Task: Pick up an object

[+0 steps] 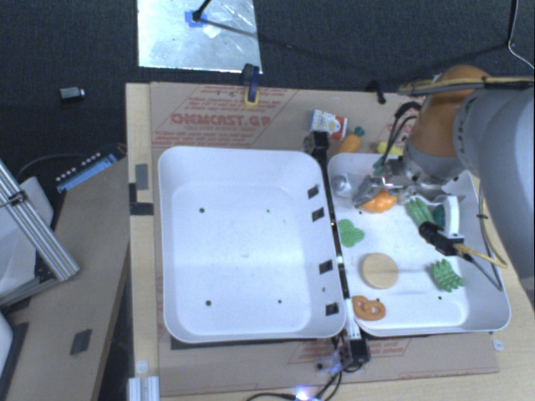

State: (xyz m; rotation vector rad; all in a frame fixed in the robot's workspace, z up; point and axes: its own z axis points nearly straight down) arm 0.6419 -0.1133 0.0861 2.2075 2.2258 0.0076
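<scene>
In the right bin (pixel 489 312), the gripper (pixel 374 192) has its jaws lowered onto an orange object (pixel 382 202); whether they clamp it is unclear.

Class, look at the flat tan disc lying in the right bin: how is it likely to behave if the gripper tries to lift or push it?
The tan disc looks thin and lies flat, so it probably will not roll or tip. Its low edge likely gives fingers little to catch. Pushed, it would probably slide across the smooth bin floor.
</scene>
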